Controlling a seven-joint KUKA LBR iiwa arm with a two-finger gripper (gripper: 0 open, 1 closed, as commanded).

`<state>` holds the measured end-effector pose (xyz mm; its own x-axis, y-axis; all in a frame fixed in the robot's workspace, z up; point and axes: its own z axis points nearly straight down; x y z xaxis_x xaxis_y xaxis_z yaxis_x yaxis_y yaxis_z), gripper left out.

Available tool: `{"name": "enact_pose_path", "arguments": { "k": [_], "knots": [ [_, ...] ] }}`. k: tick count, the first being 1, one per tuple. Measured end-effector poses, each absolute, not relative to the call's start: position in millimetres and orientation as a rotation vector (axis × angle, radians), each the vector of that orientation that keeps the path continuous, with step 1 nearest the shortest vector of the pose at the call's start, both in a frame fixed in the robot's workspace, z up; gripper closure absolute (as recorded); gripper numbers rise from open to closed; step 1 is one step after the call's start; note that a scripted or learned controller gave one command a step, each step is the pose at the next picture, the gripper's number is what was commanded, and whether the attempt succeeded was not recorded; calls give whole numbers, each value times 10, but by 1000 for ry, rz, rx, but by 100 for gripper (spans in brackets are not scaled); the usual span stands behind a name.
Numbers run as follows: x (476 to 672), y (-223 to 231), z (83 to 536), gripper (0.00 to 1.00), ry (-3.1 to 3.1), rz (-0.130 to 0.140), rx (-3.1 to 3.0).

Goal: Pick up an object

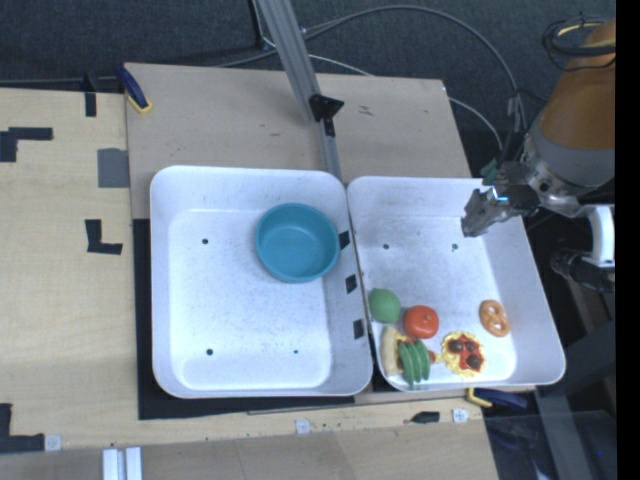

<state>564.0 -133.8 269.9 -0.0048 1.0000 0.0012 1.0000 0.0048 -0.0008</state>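
1. Dark carpet surrounds a pale wooden bench [250, 118] on which two shallow white bins sit side by side, with cables trailing across the floor behind.
2. In the left bin [190, 308] there is a blue bowl [297, 242], resting near the bin's upper right part.
3. In the right bin [420, 228] small toy foods cluster at the near end: a green round piece [384, 304], a red tomato [422, 320], a green pod-like item [414, 359] lying over something yellow, a pizza-like slice [463, 352] and a pretzel [494, 316] set a little apart toward the right wall.
4. Reaching in from the right, the gripper [480, 214] hangs over the far right part of the right bin, well apart from the food cluster; it is too dark and small to say whether it is spread or closed, and nothing shows in it.
5. Judging by this, no pick has begun and any of these items could be the target.
6. Risks: the pieces near the tomato touch or overlap, so a descent there may nudge neighbours or catch two at once; the round items may roll out of a pinch; the flat slice and pretzel offer little height to grasp; items near the wall risk a collision with the rim.
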Motion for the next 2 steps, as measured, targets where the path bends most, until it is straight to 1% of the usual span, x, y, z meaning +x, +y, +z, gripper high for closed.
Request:
{"name": "enact_pose_path", "arguments": {
  "k": [2],
  "knots": [
    [5366, -388, 2395, 100, -2224, 1, -2217]
  ]
}}
